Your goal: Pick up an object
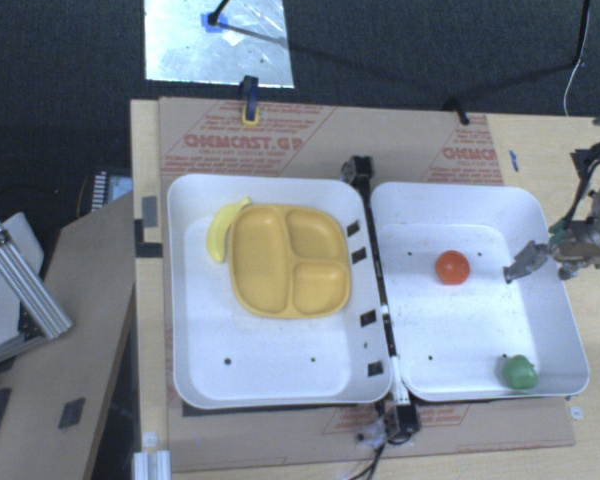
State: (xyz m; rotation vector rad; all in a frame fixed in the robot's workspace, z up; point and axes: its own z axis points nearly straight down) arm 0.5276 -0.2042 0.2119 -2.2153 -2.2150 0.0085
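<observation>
Yellow dominates the left bin (190, 368): a yellow tray (285, 260) with three compartments lies in its upper middle, tilted a little against the bin's edges. A banana (220, 230) lies just beside the tray's upper left corner, its curve following the tray's rim; whether the two touch cannot be told. The lower part of this bin's floor is plain white with a few small dark dots.

Both bins sit side by side on a brown surface (310, 133) printed with red lettering. A dark seam with small black clips runs between them.

In the right bin (450, 203), an orange ball (452, 266) rests near the middle, slightly toward the upper half. A green ball (519, 371) lies in the lower right corner, close to the bin's wall and well apart from the orange one.

At the right edge, the hand (528, 261) reaches in over the right rim of this bin. Its grey tip points left, toward the orange ball, which lies near it but clearly apart, with bare white floor between them. Nothing is seen between the fingers. The tip is small and blurred, so whether the fingers are spread or pressed together cannot be told. The green ball lies below the hand, also apart from it.
</observation>
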